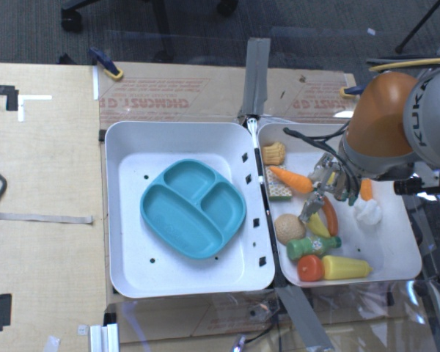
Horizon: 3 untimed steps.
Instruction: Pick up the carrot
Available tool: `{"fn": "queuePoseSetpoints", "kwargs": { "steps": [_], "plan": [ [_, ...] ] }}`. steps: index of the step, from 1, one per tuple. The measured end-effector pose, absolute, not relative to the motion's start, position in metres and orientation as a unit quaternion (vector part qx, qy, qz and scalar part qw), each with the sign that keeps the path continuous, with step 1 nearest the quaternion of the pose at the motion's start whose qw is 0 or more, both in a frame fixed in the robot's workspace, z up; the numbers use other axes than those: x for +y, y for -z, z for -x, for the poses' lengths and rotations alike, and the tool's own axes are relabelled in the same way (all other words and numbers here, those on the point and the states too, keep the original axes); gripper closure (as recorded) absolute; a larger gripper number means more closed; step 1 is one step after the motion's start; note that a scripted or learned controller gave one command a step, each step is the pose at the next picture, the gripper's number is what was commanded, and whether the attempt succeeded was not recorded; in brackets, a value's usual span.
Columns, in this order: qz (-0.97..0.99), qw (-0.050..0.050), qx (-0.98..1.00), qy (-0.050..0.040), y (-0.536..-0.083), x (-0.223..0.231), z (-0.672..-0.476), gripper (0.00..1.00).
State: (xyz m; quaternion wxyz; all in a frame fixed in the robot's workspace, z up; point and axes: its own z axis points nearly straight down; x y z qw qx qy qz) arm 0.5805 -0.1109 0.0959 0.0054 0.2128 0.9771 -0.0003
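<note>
The carrot, orange and tapered, lies in the right bin near its left wall, pointing up-left. My gripper hangs just right of the carrot's thick end, above a red sausage-like toy. Its fingers look spread, one dark finger reaching down-left, and nothing sits between them. The carrot is not held.
Around the carrot lie a corn piece, a cracker sandwich, a tan ball, a green pepper, a tomato, a yellow toy and a white toy. The left bin holds a blue divided plate.
</note>
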Motion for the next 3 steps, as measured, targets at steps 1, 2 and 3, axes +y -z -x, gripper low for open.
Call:
{"fn": "queuePoseSetpoints", "kwargs": {
  "steps": [1, 2, 3],
  "plan": [
    [-0.361, 0.002, 0.932, 0.0001, -0.093, -0.102, -0.631, 0.00],
    [-0.526, 0.001, 0.851, 0.0004, -0.092, -0.100, -0.610, 0.00],
    [-0.524, 0.002, 0.852, 0.0007, -0.102, -0.101, -0.611, 1.00]
  ]
}}
